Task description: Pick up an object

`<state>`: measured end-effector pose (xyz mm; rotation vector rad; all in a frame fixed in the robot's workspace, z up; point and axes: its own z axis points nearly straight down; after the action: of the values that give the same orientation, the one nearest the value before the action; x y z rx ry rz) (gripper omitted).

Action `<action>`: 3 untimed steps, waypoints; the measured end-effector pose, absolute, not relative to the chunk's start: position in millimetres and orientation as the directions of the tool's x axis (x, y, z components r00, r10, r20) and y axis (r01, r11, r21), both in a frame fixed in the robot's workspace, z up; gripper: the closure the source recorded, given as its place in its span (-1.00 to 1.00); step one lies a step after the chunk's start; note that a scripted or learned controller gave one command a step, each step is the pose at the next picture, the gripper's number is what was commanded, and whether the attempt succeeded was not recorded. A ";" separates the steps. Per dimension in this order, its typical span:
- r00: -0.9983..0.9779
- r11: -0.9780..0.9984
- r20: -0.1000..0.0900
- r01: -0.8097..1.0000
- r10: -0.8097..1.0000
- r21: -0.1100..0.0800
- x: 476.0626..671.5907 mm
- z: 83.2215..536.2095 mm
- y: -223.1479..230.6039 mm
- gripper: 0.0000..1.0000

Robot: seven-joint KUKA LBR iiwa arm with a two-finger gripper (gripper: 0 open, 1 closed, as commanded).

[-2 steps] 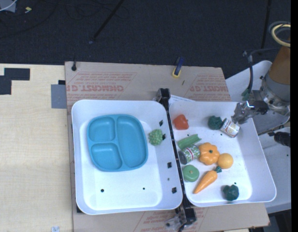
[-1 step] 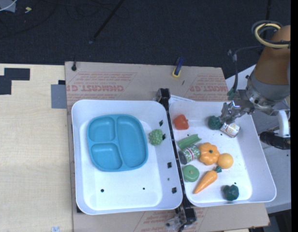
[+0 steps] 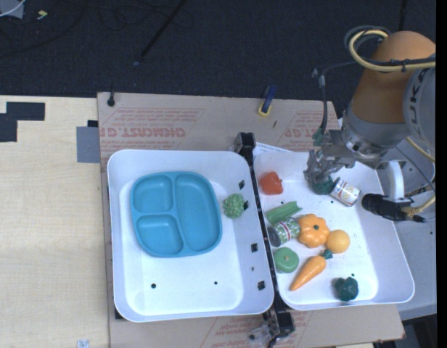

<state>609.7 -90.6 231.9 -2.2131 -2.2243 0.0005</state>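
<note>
Overhead view of the bench, with the arm reaching in from the right over the right bin point(image 3: 398, 267). The gripper point(image 3: 322, 177) is lowered into that bin's upper part, its dark fingers pointing down and ending at a small dark-green object point(image 3: 325, 187) on the bin floor. The object lies directly beneath the fingertips and appears to touch them; at this resolution the fingers merge with it, so whether they are spread around it, pressed on it or merely beside it cannot be told, and no grasp should be assumed. The green object is compact, with no clear long axis. Just to its right, tilted, lies a small white can point(image 3: 346, 192), close enough to be nudged if the fingers close or shift. The other candidates lie lower and to the left of the gripper: a red piece point(image 3: 271, 183), a green pepper-like item point(image 3: 284, 212), a pumpkin point(image 3: 313, 230), an orange point(image 3: 337, 241), a green disc point(image 3: 286, 259), a carrot point(image 3: 308, 272) with its long axis running diagonally from lower left to upper right, and a dark teal piece point(image 3: 346, 288). The left bin point(image 3: 180, 296) holds a blue divided plate point(image 3: 175, 214) and a broccoli floret point(image 3: 234, 206), well apart from the gripper.
</note>
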 end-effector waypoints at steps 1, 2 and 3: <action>-0.003 0.003 0.002 1.000 1.000 -0.005 588.5 230.5 -50.9 1.00; 0.000 0.000 0.000 1.000 1.000 -0.001 597.5 237.1 -58.9 1.00; 0.001 -0.001 0.000 1.000 1.000 -0.006 596.8 221.1 -65.0 1.00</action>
<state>596.8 -65.0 221.1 -2.2197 -2.2178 0.0065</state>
